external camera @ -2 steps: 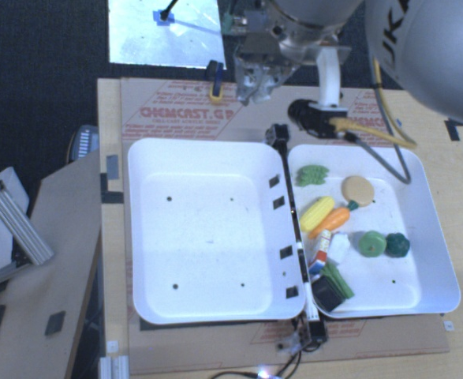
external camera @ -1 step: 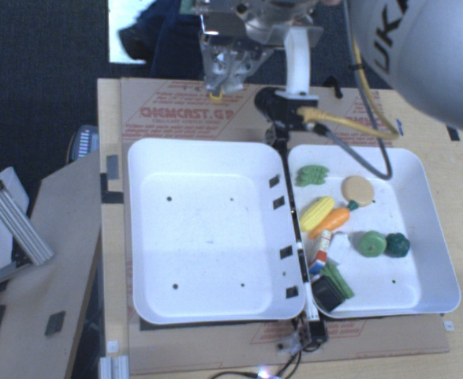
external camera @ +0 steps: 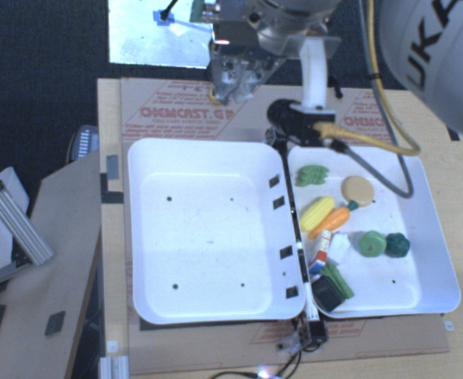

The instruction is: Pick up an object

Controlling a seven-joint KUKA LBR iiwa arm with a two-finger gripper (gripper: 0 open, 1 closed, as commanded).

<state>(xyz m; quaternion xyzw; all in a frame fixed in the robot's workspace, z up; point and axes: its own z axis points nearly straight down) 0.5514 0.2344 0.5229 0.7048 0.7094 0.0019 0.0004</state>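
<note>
The right bin (external camera: 397,284) holds several small objects. A green leafy piece (external camera: 311,175) and a tan round disc (external camera: 357,189) lie at its far side. A yellow corn cob (external camera: 316,211) lies against an orange carrot (external camera: 333,220) near the divider. A light green round piece (external camera: 371,244) touches a dark green broccoli (external camera: 397,245). A red, white and blue tube (external camera: 323,254) and a dark green and black item (external camera: 332,288) lie at the near left corner. My gripper (external camera: 229,84) hangs high beyond the bins' far edge, above the cardboard, with nothing seen in it.
The left bin (external camera: 207,235) sits beside the right one, joined by black clips (external camera: 282,204). A yellow cable (external camera: 373,136) and a grey hose (external camera: 389,181) loop over the right bin's far edge. Metal rails (external camera: 10,219) stand at the left.
</note>
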